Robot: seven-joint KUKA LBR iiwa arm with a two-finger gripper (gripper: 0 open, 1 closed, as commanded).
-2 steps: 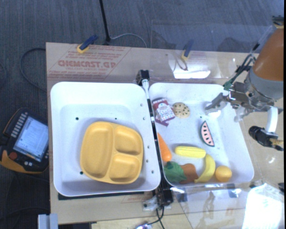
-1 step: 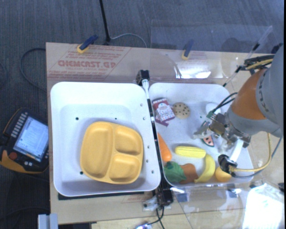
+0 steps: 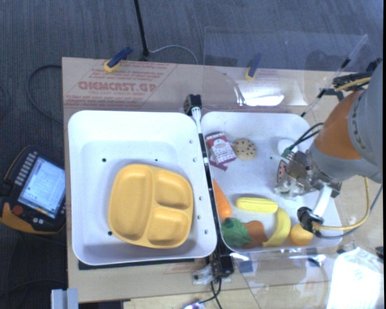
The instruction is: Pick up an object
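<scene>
My gripper is low over the right side of the right bin, pointing down at the bin floor. A small red-and-green piece like a watermelon slice lies right against its left side. Whether the two touch is unclear. Left of the gripper lies a yellow corn cob. A banana and a yellow-orange fruit rest below the gripper at the front wall.
The right bin also holds a red packet, a cookie, a carrot, a green vegetable and an orange-red piece. A yellow divided plate lies in the left bin.
</scene>
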